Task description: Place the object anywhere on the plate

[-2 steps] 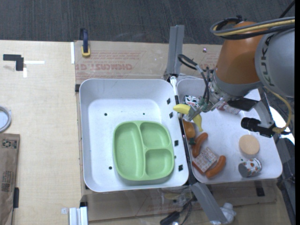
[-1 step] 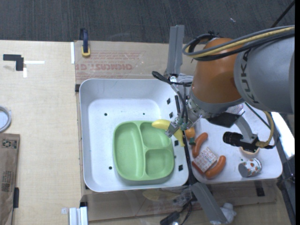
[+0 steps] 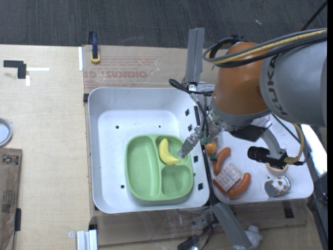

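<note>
A green plate (image 3: 143,171) with three compartments lies in the left bin. A yellow banana (image 3: 167,152) rests in its upper right compartment, against the divider. My gripper (image 3: 188,146) hangs just right of the banana, over the plate's right rim, with its grey fingers (image 3: 186,148) slanting down toward the fruit. The banana lies beside the fingertips, and I cannot tell whether they touch it. The arm's orange band (image 3: 242,85) and grey body cover the top of the right bin.
The left bin's white wall (image 3: 96,139) surrounds the plate. In the right bin (image 3: 304,189) lie two red sausages (image 3: 222,160), a small orange piece (image 3: 210,149), a checked packet (image 3: 227,178), a cup-like item (image 3: 277,166) and a rounded patterned object (image 3: 277,186).
</note>
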### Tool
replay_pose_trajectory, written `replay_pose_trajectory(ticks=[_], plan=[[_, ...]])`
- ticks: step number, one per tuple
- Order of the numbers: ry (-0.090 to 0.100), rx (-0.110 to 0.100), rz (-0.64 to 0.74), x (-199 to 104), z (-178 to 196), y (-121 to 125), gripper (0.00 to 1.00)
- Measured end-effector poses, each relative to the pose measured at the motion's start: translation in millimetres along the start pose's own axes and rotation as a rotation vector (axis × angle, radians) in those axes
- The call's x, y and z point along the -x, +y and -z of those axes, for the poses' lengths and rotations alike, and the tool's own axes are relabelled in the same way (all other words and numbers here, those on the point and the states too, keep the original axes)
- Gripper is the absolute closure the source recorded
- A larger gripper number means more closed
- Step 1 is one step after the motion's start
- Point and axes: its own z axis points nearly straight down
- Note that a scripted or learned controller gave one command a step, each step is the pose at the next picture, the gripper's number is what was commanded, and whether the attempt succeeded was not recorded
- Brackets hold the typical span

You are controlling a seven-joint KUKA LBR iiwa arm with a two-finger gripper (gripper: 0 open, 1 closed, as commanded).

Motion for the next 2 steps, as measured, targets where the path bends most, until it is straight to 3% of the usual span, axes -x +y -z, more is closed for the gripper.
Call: replay_pose_trajectory(ticks=[1,2], plan=[[-0.002,-0.001,-0.366,-40,112,52,0.0],[-0.003,-0.003,-0.727,-75,103,67,0.0]])
